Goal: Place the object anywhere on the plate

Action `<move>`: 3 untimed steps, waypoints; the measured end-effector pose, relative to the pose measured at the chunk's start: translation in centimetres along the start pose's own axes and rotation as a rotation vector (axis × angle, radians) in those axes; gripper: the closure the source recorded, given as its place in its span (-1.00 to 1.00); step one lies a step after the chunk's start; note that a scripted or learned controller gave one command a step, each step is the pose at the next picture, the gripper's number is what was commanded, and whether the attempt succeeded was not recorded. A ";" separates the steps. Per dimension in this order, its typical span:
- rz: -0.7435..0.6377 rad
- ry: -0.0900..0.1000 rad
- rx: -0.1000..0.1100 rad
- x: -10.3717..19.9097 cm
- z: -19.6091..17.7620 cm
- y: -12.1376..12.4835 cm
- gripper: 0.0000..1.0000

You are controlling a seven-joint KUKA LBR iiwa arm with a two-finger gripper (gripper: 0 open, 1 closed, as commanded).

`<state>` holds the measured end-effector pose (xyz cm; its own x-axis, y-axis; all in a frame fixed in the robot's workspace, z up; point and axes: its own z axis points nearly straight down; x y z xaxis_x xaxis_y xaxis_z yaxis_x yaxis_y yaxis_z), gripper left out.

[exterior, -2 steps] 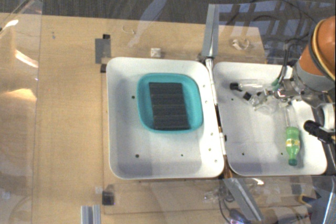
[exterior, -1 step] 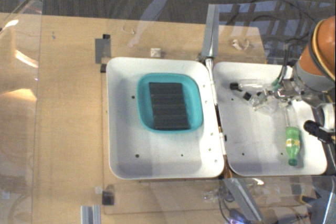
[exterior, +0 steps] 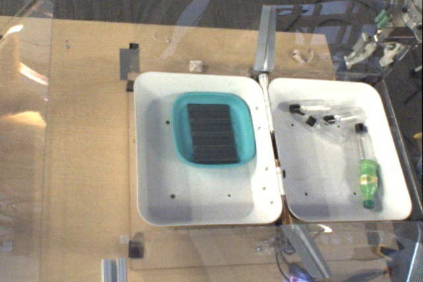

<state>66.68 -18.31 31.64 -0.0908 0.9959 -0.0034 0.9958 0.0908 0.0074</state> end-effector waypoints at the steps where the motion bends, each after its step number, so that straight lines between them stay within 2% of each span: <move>1: 0.059 -0.001 -0.002 -1.5 -9.2 -8.9 -1.00; 2: 0.209 -0.001 0.000 -0.8 -12.2 -15.7 -1.00; 3: 0.385 -0.001 0.003 -0.2 -12.0 -17.2 -1.00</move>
<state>49.45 -20.06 43.56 0.2900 0.9570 -0.0016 0.9570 -0.2900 0.0056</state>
